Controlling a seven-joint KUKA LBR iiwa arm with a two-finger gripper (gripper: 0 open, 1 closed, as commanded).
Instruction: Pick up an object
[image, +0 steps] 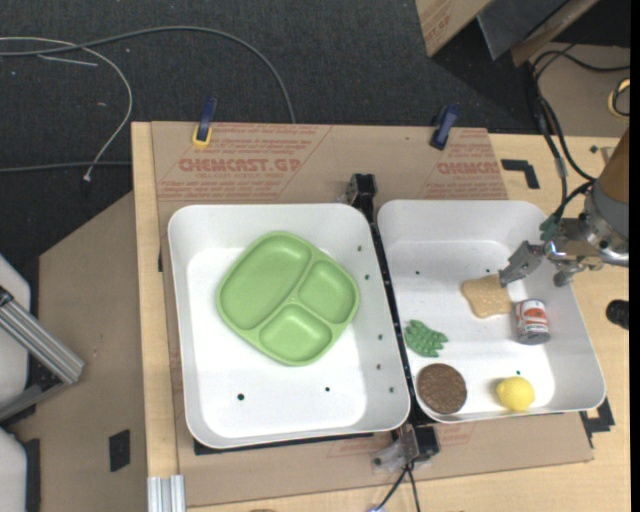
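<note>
Arm: enters from the right, wrist over the far right side of the right bin (470, 215).
Gripper: gripper (535, 262) hangs low above the bin, pointing left and down, just beside the tan bread-shaped piece (486, 297).
Fingers: the fingers (520, 266) appear to stand apart with nothing between them; nothing is held.
Task objects: all in the right bin. Tan piece toward the middle; small can (533, 322) with a red and white label just to its right; green leafy item (425, 339) near the left wall; brown round disc (441, 387) at the front left; yellow ball (516, 393) at the front, right of the disc.
Left bin: left bin (200, 400) holds a green divided plate (288, 297), lying flat.
Likely target: judged to be the tan piece or the can, being nearest the gripper.
Risk 1: the tan piece lies flat and thin; closing fingers could skate over it or push it aside.
Risk 2: the can sits close by the tan piece; a descent between them could knock the can over and set it rolling.
Risk 3: the gripper is near the right wall, so a low approach could catch the rim.
Writing: the board under the bins on the counter (300, 150) reads "CHEMCAST GP" in red, printed twice.
Can label: too small to read.
</note>
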